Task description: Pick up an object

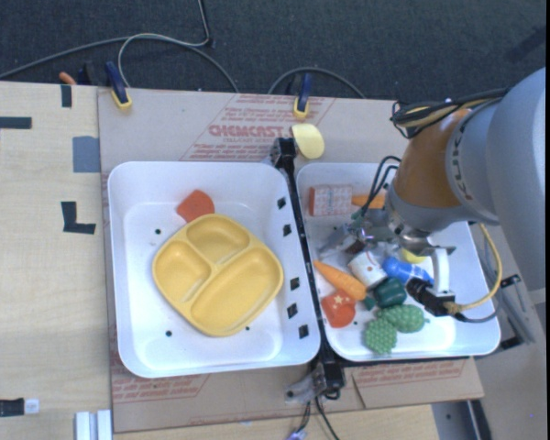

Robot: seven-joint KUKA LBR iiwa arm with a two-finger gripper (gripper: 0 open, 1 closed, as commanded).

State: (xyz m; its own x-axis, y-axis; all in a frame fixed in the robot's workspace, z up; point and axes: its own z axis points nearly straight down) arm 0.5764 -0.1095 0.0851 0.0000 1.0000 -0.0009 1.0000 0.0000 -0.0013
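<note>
My gripper (pixel 378 246) reaches down into the right bin (pixel 481 337), low among the toys near its middle. Right around it lie a white and blue bottle-like piece (pixel 374 268), a blue piece (pixel 405 270) and a dark green piece (pixel 390 292). An orange carrot (pixel 339 280) lies just left of it, with a red tomato-like toy (pixel 338 310) below. Green bumpy toys (pixel 392 326) sit at the bin's front. A pink-and-white block (pixel 331 199) rests at the back. The wrist hides the fingertips.
The left bin (pixel 128 246) holds a yellow divided plate (pixel 218 271) and a small orange-red piece (pixel 195 204). A yellow object (pixel 308 140) sits on the cardboard behind the bins. A black divider (pixel 298 246) runs between the bins. Cables hang near the arm.
</note>
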